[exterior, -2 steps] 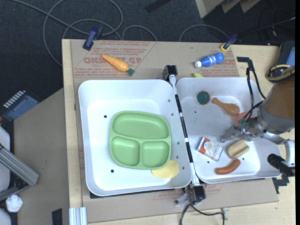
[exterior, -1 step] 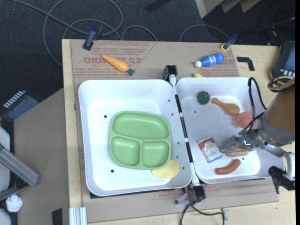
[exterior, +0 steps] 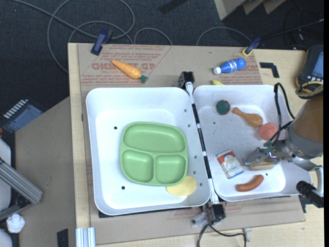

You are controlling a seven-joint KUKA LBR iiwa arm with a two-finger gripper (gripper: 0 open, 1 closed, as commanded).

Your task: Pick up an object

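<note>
The right bin (exterior: 241, 89) holds a small red and white carton (exterior: 230, 164), an orange-brown sausage (exterior: 250, 183), a pink ball (exterior: 267, 131), a tan drumstick (exterior: 248, 117) and a dark green ball (exterior: 222, 107). My gripper (exterior: 258, 161) is low in this bin's right half, just right of the carton and above the sausage. The pink ball lies close behind it. The arm (exterior: 308, 133) comes in over the bin's right rim. A tan shape sits under the gripper tip; what it is stays unclear.
The left bin (exterior: 103, 138) bears a green divided plate (exterior: 153, 152) with a yellow piece (exterior: 181, 187) at its front corner. Behind the bins lie a toy carrot (exterior: 128, 69), a blue bottle (exterior: 230, 66) and a blue clip (exterior: 100, 41).
</note>
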